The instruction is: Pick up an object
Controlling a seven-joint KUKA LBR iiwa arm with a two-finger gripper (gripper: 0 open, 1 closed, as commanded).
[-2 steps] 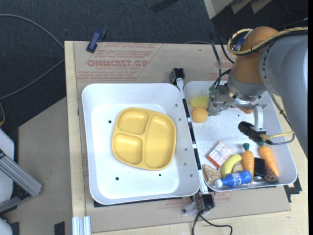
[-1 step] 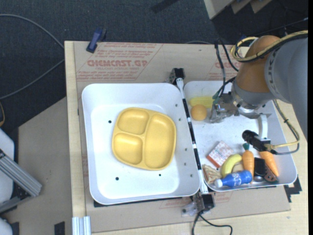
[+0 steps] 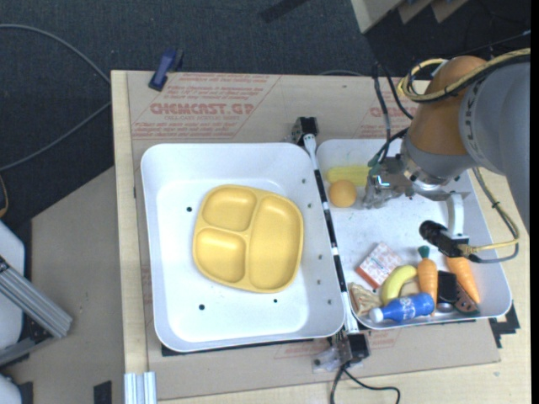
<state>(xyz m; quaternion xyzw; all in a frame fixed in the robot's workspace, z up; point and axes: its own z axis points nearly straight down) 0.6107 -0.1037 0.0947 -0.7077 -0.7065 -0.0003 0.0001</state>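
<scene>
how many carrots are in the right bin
2. One carrot stands nearly upright in the pile at the near end of the right bin, beside the banana. The other carrot lies just to its right. More may be hidden under the pile.

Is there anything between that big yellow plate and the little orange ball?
Yes, in the camera view: bare white floor beside the yellow plate, then the two bins' touching rims, then the orange ball close by.
</scene>
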